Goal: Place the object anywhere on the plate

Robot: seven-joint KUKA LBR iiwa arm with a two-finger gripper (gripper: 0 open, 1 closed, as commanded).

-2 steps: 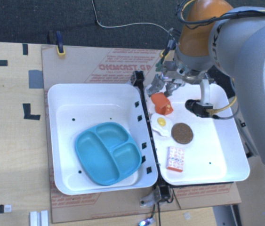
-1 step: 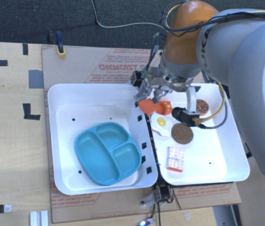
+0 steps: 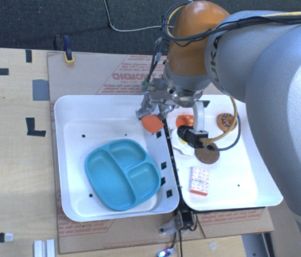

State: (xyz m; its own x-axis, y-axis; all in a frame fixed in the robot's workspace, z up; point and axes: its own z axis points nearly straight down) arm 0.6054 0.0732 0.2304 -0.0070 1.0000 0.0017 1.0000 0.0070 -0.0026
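Note:
A blue divided plate [image 3: 122,173] lies in the left bin [image 3: 72,116], toward its front. My gripper [image 3: 153,115] hangs over the back right corner of that bin, close to the divider between the bins. It is shut on a small orange object [image 3: 152,124], which sticks out below its fingertips. The object is behind and to the right of the plate, apart from it.
The right bin [image 3: 252,181] holds another orange piece [image 3: 184,121], a brown round disc [image 3: 208,155], a brown ring-shaped item [image 3: 226,121] and a small red-and-white box [image 3: 200,180]. My bulky grey arm covers the right side of the view.

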